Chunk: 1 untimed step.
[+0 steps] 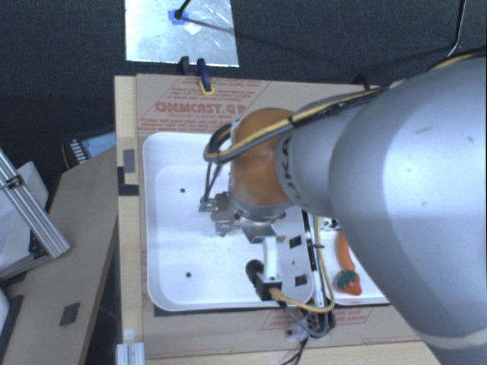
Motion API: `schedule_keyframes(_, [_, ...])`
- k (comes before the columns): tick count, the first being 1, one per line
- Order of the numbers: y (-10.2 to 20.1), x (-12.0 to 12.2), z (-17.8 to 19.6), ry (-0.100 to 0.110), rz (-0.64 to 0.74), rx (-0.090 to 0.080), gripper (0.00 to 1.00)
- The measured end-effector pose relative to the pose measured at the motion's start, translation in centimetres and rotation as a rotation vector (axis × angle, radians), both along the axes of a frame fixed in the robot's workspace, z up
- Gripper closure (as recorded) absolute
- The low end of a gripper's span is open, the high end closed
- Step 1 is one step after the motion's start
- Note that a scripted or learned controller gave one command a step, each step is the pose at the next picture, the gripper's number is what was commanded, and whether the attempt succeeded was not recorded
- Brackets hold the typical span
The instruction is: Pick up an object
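An orange carrot-shaped toy (345, 254) with a red and green end lies in the right bin (374, 298), just beside the arm's edge. Small colourful bits (329, 223) show above it, mostly hidden by the arm. My gripper (227, 217) hangs below the orange band, over the middle of the left bin (173, 226), low over its white floor. I see nothing held at it. The big grey arm covers most of the right bin.
Both bins rest on a brown cardboard sheet (190, 101). A shiny foil plate (181, 21) lies beyond the bench at the top. An aluminium rail (30, 211) slants at the far left, beside a wooden panel (84, 242).
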State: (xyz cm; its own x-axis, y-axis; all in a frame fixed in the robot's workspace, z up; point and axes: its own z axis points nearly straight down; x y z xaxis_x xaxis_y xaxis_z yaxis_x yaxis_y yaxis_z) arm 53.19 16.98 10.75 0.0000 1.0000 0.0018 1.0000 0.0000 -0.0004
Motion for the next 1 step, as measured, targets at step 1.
schedule_keyframes(1, [3.36, 1.04, 14.49, -0.015, 0.007, 0.005, 1.0])
